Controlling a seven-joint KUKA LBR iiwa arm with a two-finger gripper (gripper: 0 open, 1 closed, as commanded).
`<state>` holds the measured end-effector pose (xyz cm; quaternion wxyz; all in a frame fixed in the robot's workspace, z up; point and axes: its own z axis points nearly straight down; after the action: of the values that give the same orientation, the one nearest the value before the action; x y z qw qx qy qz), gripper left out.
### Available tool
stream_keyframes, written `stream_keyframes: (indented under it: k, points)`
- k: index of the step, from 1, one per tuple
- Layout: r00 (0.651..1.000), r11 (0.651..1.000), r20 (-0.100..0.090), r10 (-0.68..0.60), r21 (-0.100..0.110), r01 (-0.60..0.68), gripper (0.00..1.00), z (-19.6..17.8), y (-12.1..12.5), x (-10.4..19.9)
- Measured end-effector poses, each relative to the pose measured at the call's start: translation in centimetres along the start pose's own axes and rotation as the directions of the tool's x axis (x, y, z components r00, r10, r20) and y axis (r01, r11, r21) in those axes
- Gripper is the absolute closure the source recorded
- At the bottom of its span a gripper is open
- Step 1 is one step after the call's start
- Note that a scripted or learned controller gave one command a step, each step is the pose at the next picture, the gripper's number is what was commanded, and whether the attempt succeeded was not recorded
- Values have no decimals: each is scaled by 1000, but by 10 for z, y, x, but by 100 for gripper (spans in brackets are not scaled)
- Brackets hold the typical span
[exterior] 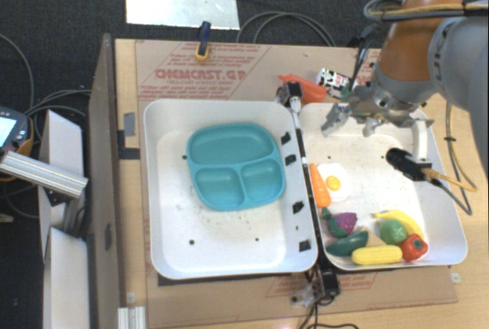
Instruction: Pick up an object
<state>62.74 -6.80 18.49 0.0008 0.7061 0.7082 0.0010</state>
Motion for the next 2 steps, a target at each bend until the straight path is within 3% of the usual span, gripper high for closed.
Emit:
stream_keyframes:
  k: [1, 2]
  points:
    - [1000, 1000, 3, 4, -4, -4, 0, 25, 43, -82]
    - [1000, 1000, 0, -5, -1, 5, 0, -1, 42, -8]
